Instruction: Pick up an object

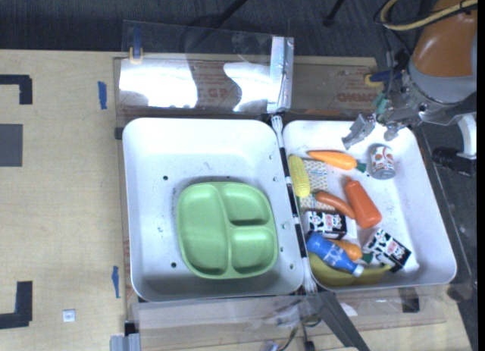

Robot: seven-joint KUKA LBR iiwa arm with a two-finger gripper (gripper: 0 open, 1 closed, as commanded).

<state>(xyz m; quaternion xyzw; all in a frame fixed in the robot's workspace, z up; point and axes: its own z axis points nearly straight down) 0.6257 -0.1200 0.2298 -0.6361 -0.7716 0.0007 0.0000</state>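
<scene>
My gripper (372, 131) hangs over the far edge of the right bin (432, 213), open, with nothing between its fingers. Just below it lies a small red and white can (381, 161), and an orange carrot (333, 159) lies to the can's left. Further down the bin are a yellow corn cob (299, 177), an orange bottle (362, 202) and a sausage (334, 204). Near the front are two cow-patterned cartons (327, 224) (390, 250), a blue bottle (332, 253) and a banana (337, 274).
The left bin (151, 160) holds a green divided plate (226, 228). A clear plastic panel (204, 76) stands behind the bins. The arm's orange band (449, 46) and cables are at the upper right.
</scene>
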